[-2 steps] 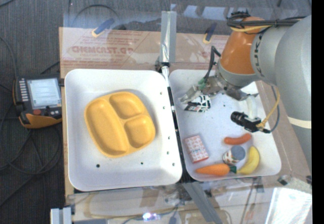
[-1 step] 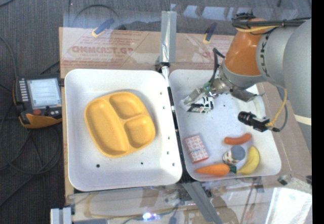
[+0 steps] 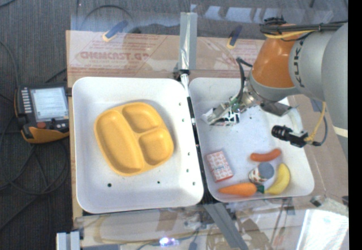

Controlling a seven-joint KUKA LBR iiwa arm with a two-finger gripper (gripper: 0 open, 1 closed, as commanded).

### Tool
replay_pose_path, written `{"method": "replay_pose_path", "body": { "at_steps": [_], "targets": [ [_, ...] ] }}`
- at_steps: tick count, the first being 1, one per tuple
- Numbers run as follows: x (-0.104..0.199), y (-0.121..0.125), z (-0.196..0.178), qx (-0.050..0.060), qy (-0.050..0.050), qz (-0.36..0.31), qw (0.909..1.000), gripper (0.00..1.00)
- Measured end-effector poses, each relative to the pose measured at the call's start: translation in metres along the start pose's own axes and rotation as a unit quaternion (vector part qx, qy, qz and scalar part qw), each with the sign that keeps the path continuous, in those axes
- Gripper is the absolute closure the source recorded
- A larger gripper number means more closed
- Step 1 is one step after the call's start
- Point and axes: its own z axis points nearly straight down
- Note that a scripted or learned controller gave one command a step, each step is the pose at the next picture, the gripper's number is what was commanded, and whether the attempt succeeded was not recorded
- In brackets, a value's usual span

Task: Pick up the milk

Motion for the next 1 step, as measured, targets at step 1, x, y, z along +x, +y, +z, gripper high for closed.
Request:
{"method": "replay_pose_path", "body": {
  "at_steps": [1],
  "targets": [
    [0.0134,-0.0266,0.0201,0.021,0.011,0.035,0.9991,0.00]
  ]
}}
